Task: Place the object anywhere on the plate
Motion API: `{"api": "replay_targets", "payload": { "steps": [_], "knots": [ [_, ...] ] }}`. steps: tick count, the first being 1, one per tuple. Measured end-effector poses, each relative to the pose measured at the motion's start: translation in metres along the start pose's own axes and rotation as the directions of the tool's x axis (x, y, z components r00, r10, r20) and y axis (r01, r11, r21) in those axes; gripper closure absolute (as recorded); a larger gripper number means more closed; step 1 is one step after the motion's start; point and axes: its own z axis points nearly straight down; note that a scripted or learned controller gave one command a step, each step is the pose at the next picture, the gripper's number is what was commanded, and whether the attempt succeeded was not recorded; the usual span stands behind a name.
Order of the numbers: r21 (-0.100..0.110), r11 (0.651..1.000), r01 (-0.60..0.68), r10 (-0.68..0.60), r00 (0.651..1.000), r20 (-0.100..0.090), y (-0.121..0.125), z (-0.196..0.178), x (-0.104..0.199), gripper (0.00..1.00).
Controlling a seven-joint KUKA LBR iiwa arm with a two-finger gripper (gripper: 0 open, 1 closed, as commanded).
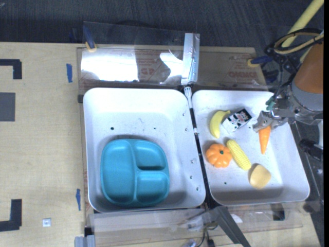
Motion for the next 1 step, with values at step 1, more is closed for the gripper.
{"api": "replay_targets", "payload": {
  "steps": [1],
  "knots": [
    [-0.011, 0.99, 0.142, -0.142, 0.99, 0.003, 0.0744, 0.0481, 0.0669, 1.0]
  ]
}}
